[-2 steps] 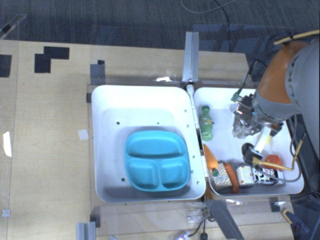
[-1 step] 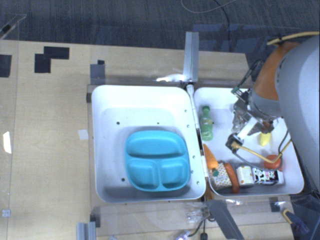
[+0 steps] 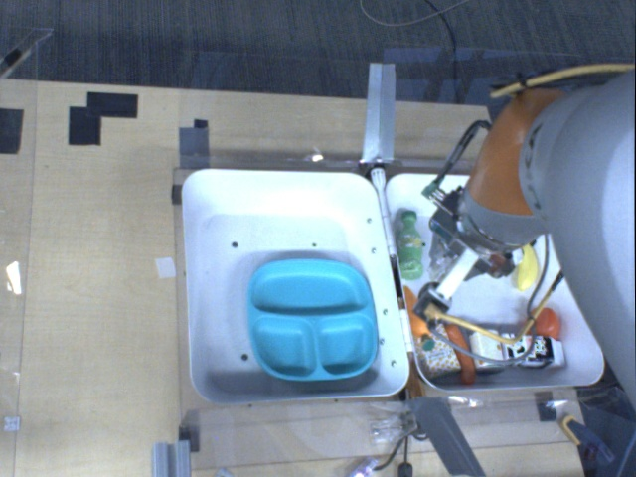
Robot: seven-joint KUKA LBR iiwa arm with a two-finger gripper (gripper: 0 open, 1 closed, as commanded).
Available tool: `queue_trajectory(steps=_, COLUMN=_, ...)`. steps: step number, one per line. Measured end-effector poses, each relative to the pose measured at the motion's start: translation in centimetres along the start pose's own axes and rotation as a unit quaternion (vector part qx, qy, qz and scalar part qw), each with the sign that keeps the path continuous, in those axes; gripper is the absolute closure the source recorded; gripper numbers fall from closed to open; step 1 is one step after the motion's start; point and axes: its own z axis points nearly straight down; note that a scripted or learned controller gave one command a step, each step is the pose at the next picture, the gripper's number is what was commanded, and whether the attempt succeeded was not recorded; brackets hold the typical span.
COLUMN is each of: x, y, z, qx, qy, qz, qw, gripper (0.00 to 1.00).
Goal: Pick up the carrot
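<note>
The carrot [image 3: 458,350] is a short orange-red piece lying at a slant near the front left corner of the right bin [image 3: 586,361], with a green bit at its upper left end. My gripper [image 3: 431,302] hangs low over the left side of that bin, just above and to the left of the carrot. A small orange shape [image 3: 417,323] shows right under the gripper's tip; what it is cannot be made out. The grey arm with its orange band [image 3: 502,167] covers the bin's back right part.
A green bottle [image 3: 408,242] lies along the right bin's left wall. A yellow banana [image 3: 527,266] and a red-orange item [image 3: 548,321] sit to the right of the gripper. A blue divided plate [image 3: 310,316] rests in the left bin [image 3: 219,227].
</note>
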Motion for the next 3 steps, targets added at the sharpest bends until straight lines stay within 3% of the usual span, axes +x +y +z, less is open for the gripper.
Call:
queue_trajectory(steps=1, x=-2.7, y=10.1, z=1.1, qx=0.0, qy=-0.001, qz=0.044, qw=0.999, gripper=1.0)
queue_trajectory(steps=2, x=-5.7, y=4.9, z=9.3, qx=-0.002, qy=0.002, qz=0.062, qw=0.9981, gripper=1.0)
queue_trajectory(steps=3, x=4.5, y=9.0, z=-0.1, qx=-0.001, qy=0.0, qz=0.126, qw=0.992, gripper=1.0)
